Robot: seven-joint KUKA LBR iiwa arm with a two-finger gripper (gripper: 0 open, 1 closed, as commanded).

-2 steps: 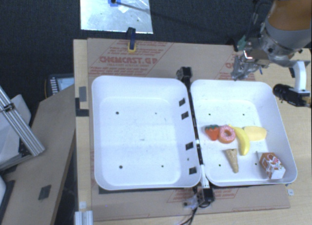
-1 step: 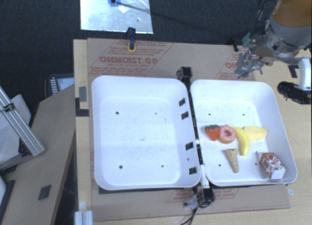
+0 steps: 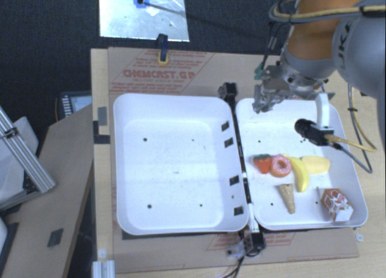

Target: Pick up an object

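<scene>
Near edge: cable clip and connector (image 3: 250, 243) sat at the near end of the seam between the bins, on the cardboard sheet (image 3: 163, 72).
Small box: red-and-white patterned box (image 3: 336, 204) lay in the near-right corner of the right bin (image 3: 271, 222); print too small to read.
Cone: tan ice-cream cone (image 3: 288, 198) lay just left of the box, tip pointing near.
Cluster: banana (image 3: 300, 173), pink donut (image 3: 280, 166), red-orange vegetable toy (image 3: 263, 163) and pale yellow piece (image 3: 316, 164) lay bunched mid-bin, touching or nearly so.
Left bin: white left bin (image 3: 129, 168) showed bare floor with a few dark holes.
Gripper: gripper (image 3: 263, 105) hovered at the far-left corner of the right bin, well apart from every toy.
Grip state: could not tell whether spread or closed; nothing seen held.
Arm: grey arm (image 3: 356, 35) with orange band (image 3: 322, 5) came in from the far right.
Black fitting: black cylinder with cable (image 3: 310, 131) hung over the bin between gripper and cluster.
Step judged: approach, no grasp made yet.
Doing it well: probably best to travel near and right, pick an isolated piece such as cone or box, align across its narrow side, descend straight.
Risk: bunched cluster likely to scatter or give a double grab.
Writing: red print on cardboard read roughly "CHEMCAST G P"; second line below illegible.
Far wall: shiny foil panel (image 3: 145, 5) with blue tape, no text.
</scene>
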